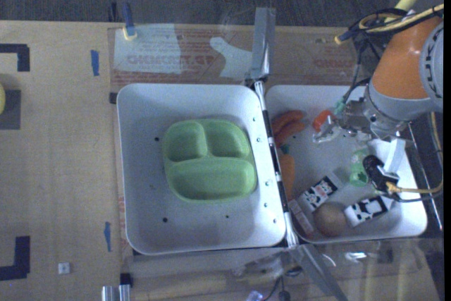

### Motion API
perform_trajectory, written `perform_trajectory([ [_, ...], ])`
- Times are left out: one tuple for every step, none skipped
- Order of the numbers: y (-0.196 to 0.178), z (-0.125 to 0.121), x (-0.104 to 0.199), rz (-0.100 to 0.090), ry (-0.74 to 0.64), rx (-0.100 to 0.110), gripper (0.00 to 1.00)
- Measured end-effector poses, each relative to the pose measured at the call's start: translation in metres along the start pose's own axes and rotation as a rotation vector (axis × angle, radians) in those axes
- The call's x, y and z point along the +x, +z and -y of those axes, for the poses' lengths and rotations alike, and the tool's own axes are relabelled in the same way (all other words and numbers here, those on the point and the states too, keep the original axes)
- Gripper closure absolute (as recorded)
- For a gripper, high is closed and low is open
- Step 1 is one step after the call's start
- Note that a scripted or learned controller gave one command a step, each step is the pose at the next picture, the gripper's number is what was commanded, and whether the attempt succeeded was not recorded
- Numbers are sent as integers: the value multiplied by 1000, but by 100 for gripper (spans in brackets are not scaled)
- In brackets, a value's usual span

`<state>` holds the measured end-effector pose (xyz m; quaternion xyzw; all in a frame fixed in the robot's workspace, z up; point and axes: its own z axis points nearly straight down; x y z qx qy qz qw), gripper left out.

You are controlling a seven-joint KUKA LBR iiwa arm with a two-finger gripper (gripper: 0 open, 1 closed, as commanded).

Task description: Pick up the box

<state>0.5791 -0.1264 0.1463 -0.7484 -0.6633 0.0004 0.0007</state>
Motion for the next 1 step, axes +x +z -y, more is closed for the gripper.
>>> perform_trajectory([
  [61,-49,13,1,251,-5,0],
])
